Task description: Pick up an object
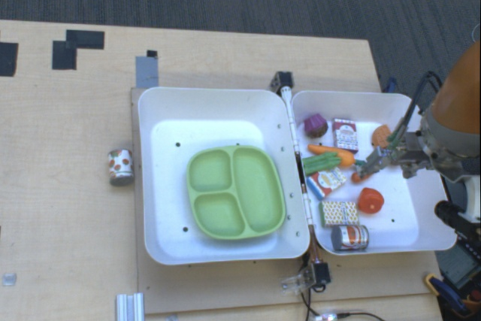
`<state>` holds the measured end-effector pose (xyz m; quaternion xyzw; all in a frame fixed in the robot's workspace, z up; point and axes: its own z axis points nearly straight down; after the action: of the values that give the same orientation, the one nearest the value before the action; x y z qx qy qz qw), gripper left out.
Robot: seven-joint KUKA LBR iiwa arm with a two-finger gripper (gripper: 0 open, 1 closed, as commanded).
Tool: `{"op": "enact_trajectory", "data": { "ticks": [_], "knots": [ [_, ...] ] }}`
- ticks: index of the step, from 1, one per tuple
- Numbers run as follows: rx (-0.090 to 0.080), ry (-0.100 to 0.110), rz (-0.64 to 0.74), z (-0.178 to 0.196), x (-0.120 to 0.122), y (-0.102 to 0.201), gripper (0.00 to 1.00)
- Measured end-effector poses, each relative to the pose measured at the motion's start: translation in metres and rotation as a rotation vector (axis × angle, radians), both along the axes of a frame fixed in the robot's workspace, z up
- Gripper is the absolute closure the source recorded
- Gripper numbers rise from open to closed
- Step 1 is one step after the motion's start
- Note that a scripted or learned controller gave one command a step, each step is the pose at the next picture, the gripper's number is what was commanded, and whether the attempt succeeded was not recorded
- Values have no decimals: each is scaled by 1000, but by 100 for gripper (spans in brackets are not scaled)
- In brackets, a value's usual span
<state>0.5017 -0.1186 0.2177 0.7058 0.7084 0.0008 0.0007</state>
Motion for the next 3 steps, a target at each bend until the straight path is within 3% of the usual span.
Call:
{"op": "enact_trajectory", "data": {
  "ticks": [1, 2, 3],
  "knots": [
    [0, -7, -2, -131, -12, 22, 0],
    [-2, -13, -2, -119, -10, 22, 100],
    [-1, -13, -1, -120, -11, 22, 0]
  ]
}}
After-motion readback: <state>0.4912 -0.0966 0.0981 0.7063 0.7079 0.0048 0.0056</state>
